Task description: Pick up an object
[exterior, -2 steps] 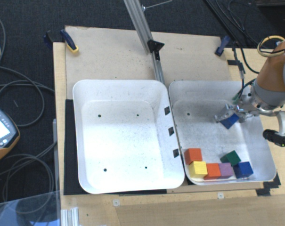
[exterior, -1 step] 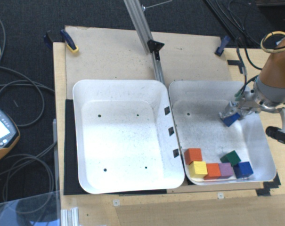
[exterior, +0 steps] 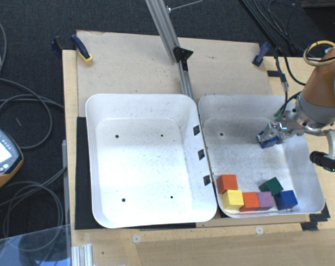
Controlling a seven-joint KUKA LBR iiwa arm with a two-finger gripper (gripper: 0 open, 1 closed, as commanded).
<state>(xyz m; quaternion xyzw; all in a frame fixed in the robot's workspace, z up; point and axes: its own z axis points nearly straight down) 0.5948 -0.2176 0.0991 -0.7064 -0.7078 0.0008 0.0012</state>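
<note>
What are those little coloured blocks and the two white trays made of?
The blocks look like painted wood or plastic: solid matte colours, crisp edges; I can't tell which. The trays look like moulded plastic: thin rounded rims, slightly glossy white, speckled with dark scuffs.

A robotics lab: clamped plywood bench [exterior: 156, 65], loose cables [exterior: 23, 104] (on dark carpet), two white bins [exterior: 101, 110].

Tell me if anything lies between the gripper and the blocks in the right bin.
Nothing visible does. The gripper sits over bare bin floor, and the blocks cluster at the near edge with open floor between.
</note>
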